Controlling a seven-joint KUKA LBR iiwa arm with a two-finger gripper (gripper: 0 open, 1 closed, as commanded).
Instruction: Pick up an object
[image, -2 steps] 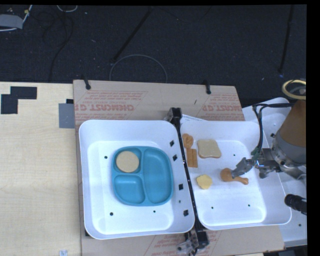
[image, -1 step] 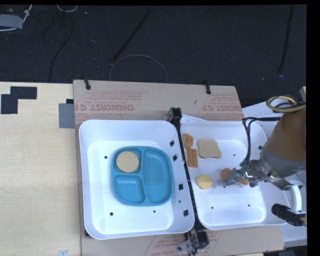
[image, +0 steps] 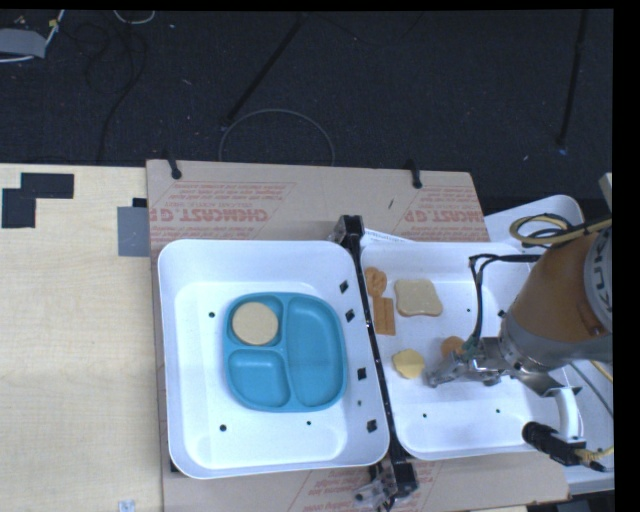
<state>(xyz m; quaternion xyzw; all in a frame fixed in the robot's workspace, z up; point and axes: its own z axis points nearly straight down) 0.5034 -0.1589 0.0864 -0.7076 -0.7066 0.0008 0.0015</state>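
The gripper (image: 436, 377) hangs low in the right bin (image: 450, 440), its tip just beside a yellow piece (image: 407, 364); how it is set cannot be told. Toast (image: 417, 297) lies near, and the cardboard's (image: 300, 200) printing is illegible.

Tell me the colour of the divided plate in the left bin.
Light blue: the divided plate shows plainly in the camera view.

Left bin (image: 190, 300): divided tray (image: 285, 352) centred, round cracker (image: 254, 323) in its rear-left compartment. Right bin (image: 470, 440): toast slice (image: 417, 297) near rear edge, two pieces (image: 377, 298) along left wall, chip (image: 407, 364) centrally placed.
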